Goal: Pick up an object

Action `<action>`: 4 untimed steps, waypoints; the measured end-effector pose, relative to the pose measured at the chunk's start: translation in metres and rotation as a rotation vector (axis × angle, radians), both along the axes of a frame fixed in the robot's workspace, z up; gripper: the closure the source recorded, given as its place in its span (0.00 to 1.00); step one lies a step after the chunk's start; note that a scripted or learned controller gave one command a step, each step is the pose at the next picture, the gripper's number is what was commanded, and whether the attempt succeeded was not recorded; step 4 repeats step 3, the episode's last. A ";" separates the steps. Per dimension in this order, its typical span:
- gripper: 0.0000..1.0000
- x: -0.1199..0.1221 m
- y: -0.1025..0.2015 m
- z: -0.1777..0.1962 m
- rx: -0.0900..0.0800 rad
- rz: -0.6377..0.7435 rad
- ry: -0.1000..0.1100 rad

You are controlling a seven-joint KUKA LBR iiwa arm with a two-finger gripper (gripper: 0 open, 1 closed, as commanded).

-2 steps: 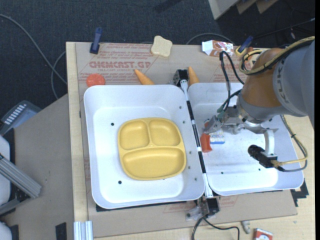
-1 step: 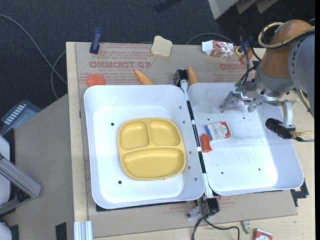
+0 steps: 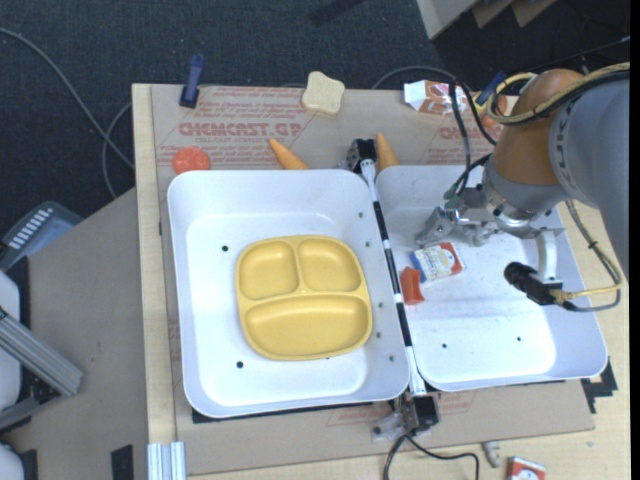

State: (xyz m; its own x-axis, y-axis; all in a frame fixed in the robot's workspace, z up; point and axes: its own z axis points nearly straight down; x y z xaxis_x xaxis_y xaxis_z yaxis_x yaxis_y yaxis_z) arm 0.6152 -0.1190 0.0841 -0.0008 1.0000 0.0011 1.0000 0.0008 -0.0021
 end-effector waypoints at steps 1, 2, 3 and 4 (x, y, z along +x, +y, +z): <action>0.00 -0.027 -0.007 0.000 0.000 -0.001 0.000; 1.00 -0.026 -0.007 0.010 -0.001 -0.001 -0.002; 1.00 -0.026 0.028 0.070 -0.001 0.000 -0.004; 1.00 -0.026 0.028 0.070 -0.001 0.000 -0.004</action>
